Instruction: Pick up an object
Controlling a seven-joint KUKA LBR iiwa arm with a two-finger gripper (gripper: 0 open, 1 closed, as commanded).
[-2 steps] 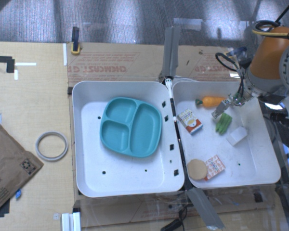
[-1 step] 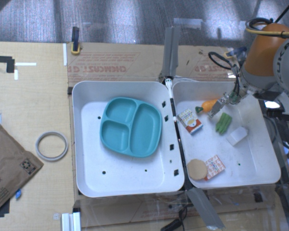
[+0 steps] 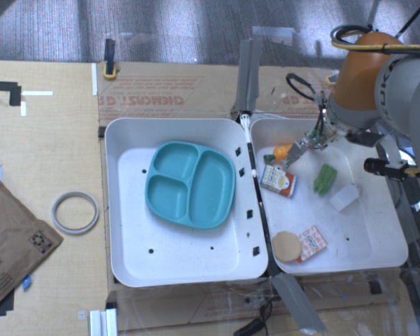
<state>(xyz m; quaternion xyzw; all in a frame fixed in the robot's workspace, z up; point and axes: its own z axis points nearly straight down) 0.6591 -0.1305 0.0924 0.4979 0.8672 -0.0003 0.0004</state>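
the end effector (image 3: 294,153) hangs low in the right bin (image 3: 378,254), beside an orange lump (image 3: 283,150) and a flat carton (image 3: 277,180); its grip state cannot be told. a glossy teal plate (image 3: 191,184) fills the left bin (image 3: 126,257).

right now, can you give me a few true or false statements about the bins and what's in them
1. The teal plate lies in the left bin. True.
2. The green item lies in the left bin. False: it lies in the right bin.
3. The gripper is over the right bin, near the orange item. True.
4. The tape ring sits on the plate. False: it lies on the bench, left of both bins.
5. The plate has three compartments. True.
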